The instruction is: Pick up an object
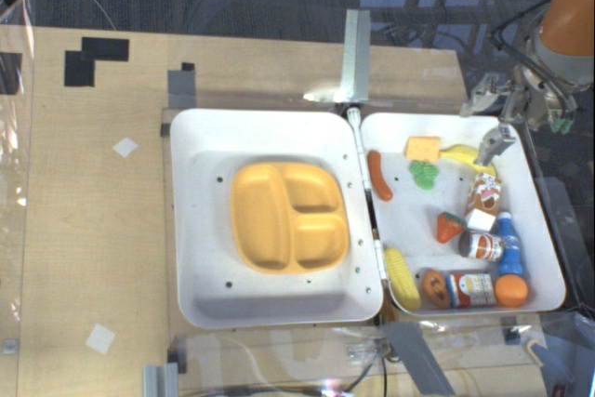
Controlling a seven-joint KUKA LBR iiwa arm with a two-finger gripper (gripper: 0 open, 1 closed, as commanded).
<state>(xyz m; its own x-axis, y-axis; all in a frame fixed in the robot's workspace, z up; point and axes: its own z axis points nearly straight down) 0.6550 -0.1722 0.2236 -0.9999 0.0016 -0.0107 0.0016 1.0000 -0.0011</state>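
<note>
Bench (pixel 93 228) of pale wood, two white bins (pixel 200 293), possibly dark carpet beyond

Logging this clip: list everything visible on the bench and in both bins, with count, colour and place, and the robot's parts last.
bench: 1, light wood, under both bins
left bin: 1, white, centre
divided tray: 1, yellow, in the left bin
right bin: 1, white, right of the left bin
sausage: 1, red, right bin near its left wall
cheese block: 1, yellow-orange, right bin, far side
leafy green: 1, green, just below the cheese
banana: 1, yellow, far right, beside the gripper
strawberry: 1, red, mid bin
corn cob: 1, yellow, near left corner
bottles and cans: several, mixed colours, along the right side
orange ball: 1, near right corner
gripper: 1, grey, over the bin's far right corner
arm: 1, orange band, top right
</note>
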